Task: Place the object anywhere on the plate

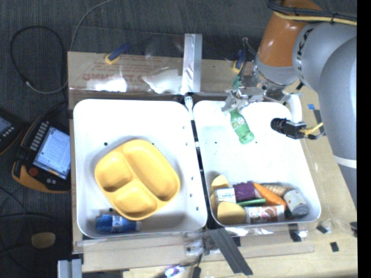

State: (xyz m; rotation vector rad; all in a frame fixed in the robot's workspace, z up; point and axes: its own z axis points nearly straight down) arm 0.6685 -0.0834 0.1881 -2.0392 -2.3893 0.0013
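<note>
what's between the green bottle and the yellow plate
The green bottle hangs at the gripper over the right bin. The yellow plate lies in the left bin. Between them are just the two bins' adjoining rims, low enough to carry over.

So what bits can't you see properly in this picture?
- Pincer: small and dark in the camera view; whether it grips the green bottle under it can't be told.
- Toy food in the right bin: piled up, pieces hide each other.
- Blue thing beside the yellow plate: too blurred to name.
</note>
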